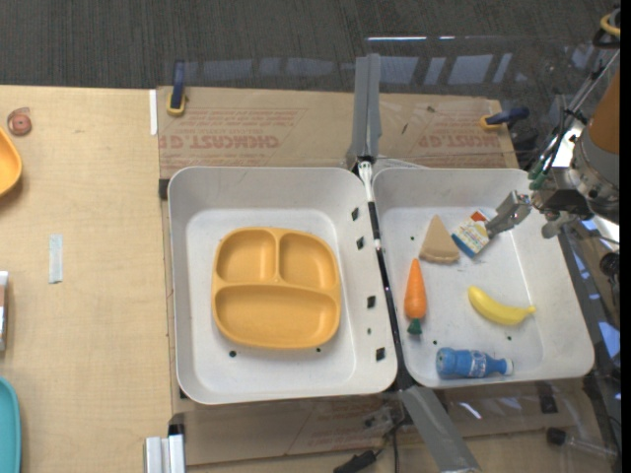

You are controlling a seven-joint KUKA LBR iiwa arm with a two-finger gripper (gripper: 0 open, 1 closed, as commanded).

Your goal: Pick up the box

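Observation:
The box (470, 236) is small, blue, white and yellow with a red corner. It lies tilted in the right bin (552, 363), just right of a tan sandwich wedge (439, 241). My gripper (503, 217) reaches in from the right edge at a slant, and its tip meets the box's upper right end. Whether the box rests on the bin floor or is raised, I cannot tell.
In the right bin a carrot (415, 294) lies at the left, a banana (500, 306) in the middle and a blue bottle (471, 364) at the front. The left bin (187, 264) holds a yellow divided plate (277, 288). A centre wall (373, 244) separates the bins.

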